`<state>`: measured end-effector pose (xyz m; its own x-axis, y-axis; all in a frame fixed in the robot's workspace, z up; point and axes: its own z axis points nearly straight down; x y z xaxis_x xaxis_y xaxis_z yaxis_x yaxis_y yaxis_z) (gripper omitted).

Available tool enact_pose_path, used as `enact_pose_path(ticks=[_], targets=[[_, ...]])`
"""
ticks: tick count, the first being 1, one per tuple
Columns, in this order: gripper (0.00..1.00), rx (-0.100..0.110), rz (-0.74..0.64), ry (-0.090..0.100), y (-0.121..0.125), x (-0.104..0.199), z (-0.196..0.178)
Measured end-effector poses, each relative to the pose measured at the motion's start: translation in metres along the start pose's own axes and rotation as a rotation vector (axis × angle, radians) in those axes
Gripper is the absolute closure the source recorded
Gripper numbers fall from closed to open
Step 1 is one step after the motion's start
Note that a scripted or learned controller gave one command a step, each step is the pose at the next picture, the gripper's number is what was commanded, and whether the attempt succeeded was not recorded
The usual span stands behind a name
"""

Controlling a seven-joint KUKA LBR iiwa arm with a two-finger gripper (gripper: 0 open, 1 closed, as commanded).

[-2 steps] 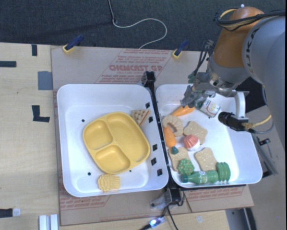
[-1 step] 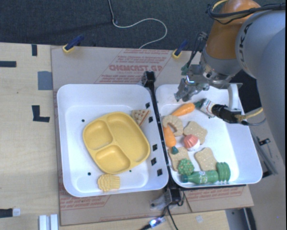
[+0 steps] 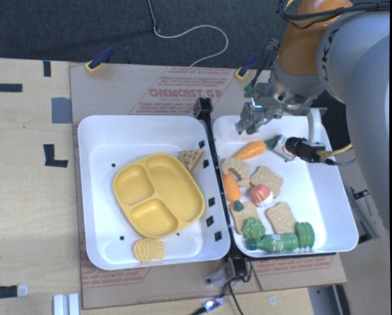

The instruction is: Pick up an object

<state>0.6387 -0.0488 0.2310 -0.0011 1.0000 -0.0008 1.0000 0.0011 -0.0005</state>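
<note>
Camera view: both white bins are being looked down on at a slant, with the arm (image 3: pixel 340 44) reaching in from the right.
Claw: the claw (image 3: pixel 252 125) is being held over the far left corner of the right bin (image 3: pixel 327 195); its fingers are too small and dark for their state to be judged, so whether they are spread or pressed together cannot be told, and nothing is being seen between them.
Nearest thing: an orange carrot (image 3: pixel 251 151) is lying just below the claw and slightly toward the viewer, close but apart from it.
Long axis: the carrot's length is running slantwise, from lower left to upper right, with the green tip toward the arm's side.
Other candidates: a second carrot (image 3: pixel 231 186), a red and white piece (image 3: pixel 260 193), crackers and a green bottle-like toy (image 3: pixel 281 241) are lying farther beneath the claw, nearer the viewer.
Left bin: a yellow divided plate (image 3: pixel 158 193) is lying well to the claw's left.
Arm pose: the wrist is being bent downward, the orange band sitting above it.
Coming move, as judged: a short descent toward the carrot is likely being called for, with the fingers set across its slanted length.
</note>
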Motion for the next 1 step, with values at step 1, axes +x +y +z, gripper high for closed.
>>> enact_pose_path(ticks=[1], targets=[[1.00, 0.003, 0.000, -0.001, -0.0056, 0.0010, 0.0153]])
